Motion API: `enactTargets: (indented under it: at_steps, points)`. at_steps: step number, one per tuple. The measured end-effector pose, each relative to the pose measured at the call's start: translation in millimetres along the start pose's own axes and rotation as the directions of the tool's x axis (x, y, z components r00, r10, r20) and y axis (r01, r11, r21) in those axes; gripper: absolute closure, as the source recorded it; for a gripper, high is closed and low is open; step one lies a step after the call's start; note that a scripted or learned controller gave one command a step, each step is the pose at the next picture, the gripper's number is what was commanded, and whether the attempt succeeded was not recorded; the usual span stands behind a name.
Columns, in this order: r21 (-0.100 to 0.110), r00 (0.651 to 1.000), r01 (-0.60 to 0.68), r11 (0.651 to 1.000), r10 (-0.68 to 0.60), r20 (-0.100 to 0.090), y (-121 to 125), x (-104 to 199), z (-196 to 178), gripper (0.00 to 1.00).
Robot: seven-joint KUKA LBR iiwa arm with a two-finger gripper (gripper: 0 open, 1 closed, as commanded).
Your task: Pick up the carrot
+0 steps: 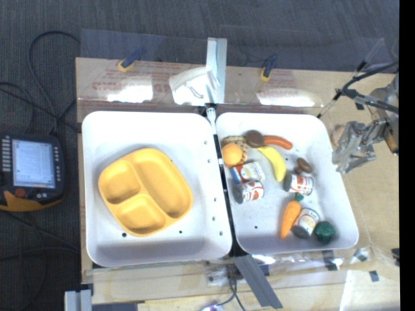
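Carrot (289,218) lies in the right bin (337,173), toward its near edge, orange tip pointing to the near side, green top pointing away. Tight crowding: a small can (306,221) touches it on the right, and a dark green broccoli-like piece (325,231) sits just beyond that can in the bin's near right corner. Just past the carrot's green end stands another can (300,184) with a brown item (303,166) right behind it. Left of the carrot there is bare bin floor.

Further in, mid bin: two more labelled cans (251,181) side by side near the bin's left wall, with a dark grey object (234,188) against that wall. A banana (276,162) curves between the cans. Far part of the bin: an orange fruit (231,154), a brown rounded piece (253,138) and a red-orange sausage-like item (279,142), all bunched close together.

Left bin (91,173) holds a yellow divided tray (144,190), sitting tilted across its middle.

Gripper (353,149) sits off the right bin's right edge, above the table (382,225), well apart from the carrot and not over the bin. Whether the fingers are spread or pressed together — cannot tell, too blurred. Nothing visible between them.

Far table edge: crumpled white cloth (191,86), two clamps (131,59), and an upright metal post (216,70) at the seam between the bins.
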State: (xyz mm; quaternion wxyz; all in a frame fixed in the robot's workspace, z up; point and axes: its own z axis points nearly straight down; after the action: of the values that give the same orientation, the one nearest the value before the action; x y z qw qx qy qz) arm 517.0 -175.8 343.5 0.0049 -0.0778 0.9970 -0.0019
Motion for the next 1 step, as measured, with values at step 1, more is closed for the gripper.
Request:
enactTargets:
  at_steps: [1]
  points:
    - [-0.004, 1.000, 0.002, 1.000, -0.002, -0.006, 1.1, 0.5, 3.1, 0.00]
